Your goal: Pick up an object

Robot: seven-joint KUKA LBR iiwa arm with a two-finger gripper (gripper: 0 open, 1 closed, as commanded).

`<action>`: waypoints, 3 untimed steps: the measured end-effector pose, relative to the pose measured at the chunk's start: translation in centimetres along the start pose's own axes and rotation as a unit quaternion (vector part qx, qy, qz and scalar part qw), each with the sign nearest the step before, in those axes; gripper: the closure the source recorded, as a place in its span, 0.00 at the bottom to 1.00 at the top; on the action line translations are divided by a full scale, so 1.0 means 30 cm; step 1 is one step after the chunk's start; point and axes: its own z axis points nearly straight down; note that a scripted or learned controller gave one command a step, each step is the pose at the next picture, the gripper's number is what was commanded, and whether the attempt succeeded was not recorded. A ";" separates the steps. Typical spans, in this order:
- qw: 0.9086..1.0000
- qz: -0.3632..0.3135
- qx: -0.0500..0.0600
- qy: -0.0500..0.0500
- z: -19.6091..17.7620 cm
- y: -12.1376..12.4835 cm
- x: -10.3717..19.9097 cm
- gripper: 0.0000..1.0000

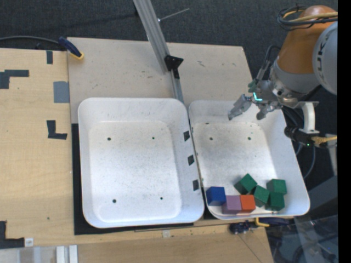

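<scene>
Several small blocks lie together at the near end of the right bin (288,147): a blue block (216,195), a purple block (233,203), an orange block (247,203) and green blocks (248,183) (276,187). My gripper (250,110) hangs over the far end of that bin, well away from the blocks. Its two grey fingers are spread apart with nothing between them.
The left bin (88,147) sits beside the right one, their rims touching in the middle. A slanted metal bar (156,34) runs down from the top to the gap between the bins. Cables trail at the bench's right edge (307,136).
</scene>
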 end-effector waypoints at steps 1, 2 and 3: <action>1.000 -0.001 -0.002 0.000 -0.008 0.003 0.000 0.00; 1.000 0.000 0.000 -0.001 0.137 -0.001 0.005 0.00; 1.000 0.000 0.001 0.000 0.326 -0.016 0.040 0.00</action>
